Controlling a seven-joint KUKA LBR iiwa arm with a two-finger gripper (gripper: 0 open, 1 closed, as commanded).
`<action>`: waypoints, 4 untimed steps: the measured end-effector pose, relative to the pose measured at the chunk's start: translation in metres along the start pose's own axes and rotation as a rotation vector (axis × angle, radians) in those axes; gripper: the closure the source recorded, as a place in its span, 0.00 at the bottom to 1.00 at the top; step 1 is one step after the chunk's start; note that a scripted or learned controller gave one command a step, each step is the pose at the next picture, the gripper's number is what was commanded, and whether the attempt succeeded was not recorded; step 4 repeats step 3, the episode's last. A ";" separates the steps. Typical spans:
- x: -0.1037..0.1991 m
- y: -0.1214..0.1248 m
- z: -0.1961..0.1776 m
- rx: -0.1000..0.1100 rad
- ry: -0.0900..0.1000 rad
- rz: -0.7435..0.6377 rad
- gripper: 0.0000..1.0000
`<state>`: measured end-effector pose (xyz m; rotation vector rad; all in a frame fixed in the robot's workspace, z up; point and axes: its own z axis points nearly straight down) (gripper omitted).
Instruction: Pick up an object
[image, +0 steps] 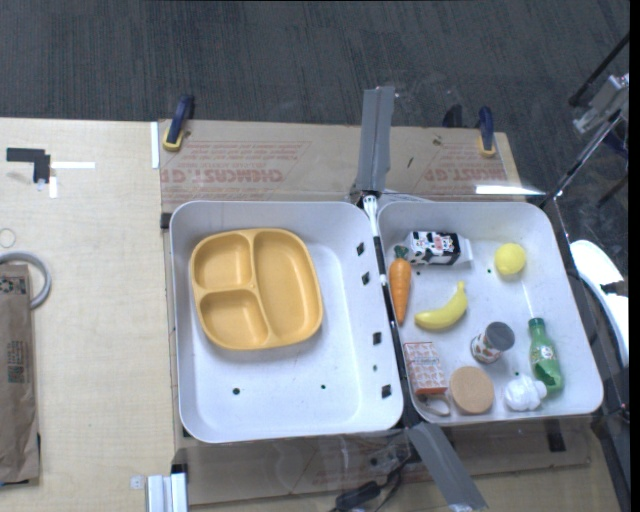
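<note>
Glossy curved banana (443, 309), tapered carrot (400, 287), three-section yellow plate (257, 289)

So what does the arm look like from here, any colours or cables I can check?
Little to go on. A pale grey-white rounded piece sits at the right edge, beside the right bin, with dark parts below it. It may be the arm, but I cannot tell. No band, cable or marking can be made out.

At the right edge you see a smooth, rounded, pale grey-white casing (597, 264); whether it is arm housing cannot be told.
</note>
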<state>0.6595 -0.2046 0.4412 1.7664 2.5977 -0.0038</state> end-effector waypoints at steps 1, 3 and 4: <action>0.000 0.001 -0.008 0.001 -0.003 -0.003 1.00; 0.000 0.004 -0.024 0.003 -0.007 -0.007 1.00; 0.000 0.004 -0.024 0.003 -0.007 -0.007 1.00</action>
